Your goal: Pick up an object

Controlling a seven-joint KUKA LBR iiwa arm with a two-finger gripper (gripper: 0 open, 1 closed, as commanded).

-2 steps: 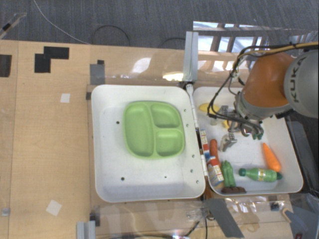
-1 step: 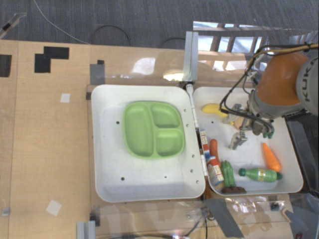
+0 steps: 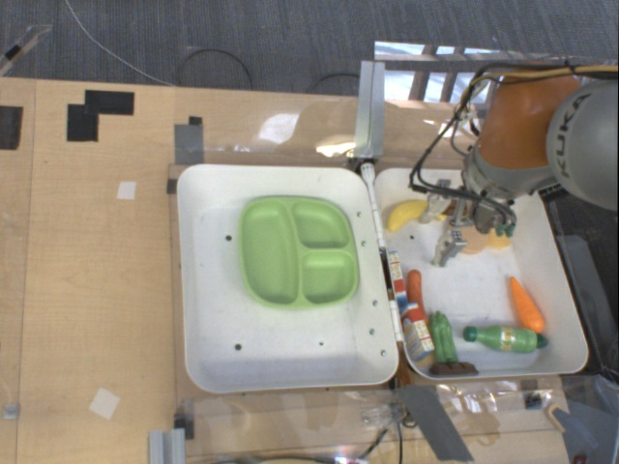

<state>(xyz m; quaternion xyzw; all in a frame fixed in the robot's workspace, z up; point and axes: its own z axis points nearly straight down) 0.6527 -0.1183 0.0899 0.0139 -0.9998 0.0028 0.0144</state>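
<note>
The wooden tabletop [image 3: 87,288] holds two white bins side by side. The left bin [image 3: 208,356] has one thing in it, a green plate [image 3: 297,251] with three parts. It lies flat in the middle of that bin, well apart from the toys, so it looks like a place to drop things later.

The right bin [image 3: 571,341] holds all the toys to pick from. A thin marker [image 3: 393,271] and a small bottle with a red top [image 3: 417,319] lie along the left wall, maybe because they rolled there. Just beside the small bottle is a dark green toy [image 3: 442,336], with a brown thing [image 3: 453,366] at the front edge. A yellow banana [image 3: 406,215] lies near the back of the bin. A green bottle [image 3: 502,338] lies on its side near the front, and an orange carrot [image 3: 526,304] lies just behind it, near the right wall.

The gripper [image 3: 453,249] hangs low over the back half of the right bin, between the banana and a pale yellow thing [image 3: 496,241] under the arm. I think it is here to try for one of those two. I cannot tell if the fingers are spread or pressed together, and I see no toy between them.

The grey and orange arm [image 3: 527,124] reaches in from the right.
</note>
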